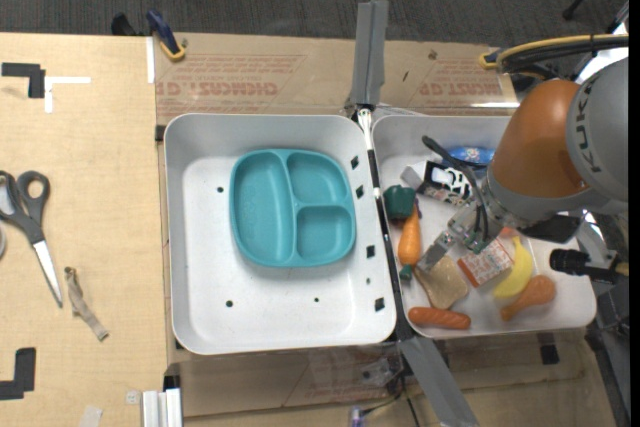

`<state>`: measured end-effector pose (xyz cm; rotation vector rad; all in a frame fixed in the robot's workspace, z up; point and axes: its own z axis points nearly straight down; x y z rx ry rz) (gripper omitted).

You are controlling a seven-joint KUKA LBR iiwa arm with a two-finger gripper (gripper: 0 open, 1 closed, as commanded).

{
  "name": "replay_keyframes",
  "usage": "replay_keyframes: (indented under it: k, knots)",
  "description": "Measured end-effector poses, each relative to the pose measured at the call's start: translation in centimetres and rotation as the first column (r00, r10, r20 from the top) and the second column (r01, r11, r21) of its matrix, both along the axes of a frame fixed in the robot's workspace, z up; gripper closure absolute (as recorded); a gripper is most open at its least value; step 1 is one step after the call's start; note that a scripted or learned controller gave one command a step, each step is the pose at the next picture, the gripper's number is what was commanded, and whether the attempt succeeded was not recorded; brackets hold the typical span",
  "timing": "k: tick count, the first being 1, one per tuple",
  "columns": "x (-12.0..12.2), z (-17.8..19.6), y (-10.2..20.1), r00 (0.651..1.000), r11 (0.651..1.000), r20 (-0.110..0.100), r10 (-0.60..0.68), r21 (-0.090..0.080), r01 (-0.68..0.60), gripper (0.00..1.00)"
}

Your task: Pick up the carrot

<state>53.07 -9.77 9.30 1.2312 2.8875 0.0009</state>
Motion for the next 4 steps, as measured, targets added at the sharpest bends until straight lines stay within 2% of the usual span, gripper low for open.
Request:
replay_keyframes:
  k: [1, 2, 3, 4]
  knots:
    - [4.2, 0.0, 0.1, 0.999, 0.999, -0.001, -0.046, -0.001, 0.046, 0.0]
    - [4.2, 0.9, 0.2, 0.999, 0.999, 0.001, -0.042, -0.003, 0.042, 1.0]
    - [-2.4, 9.9, 9.3, 1.0, 1.0, -0.002, 0.014, 0.0, -0.014, 1.0]
    - [-2.4, 10.7, 9.2, 1.0, 1.0, -0.002, 0.016, -0.001, -0.016, 1.0]
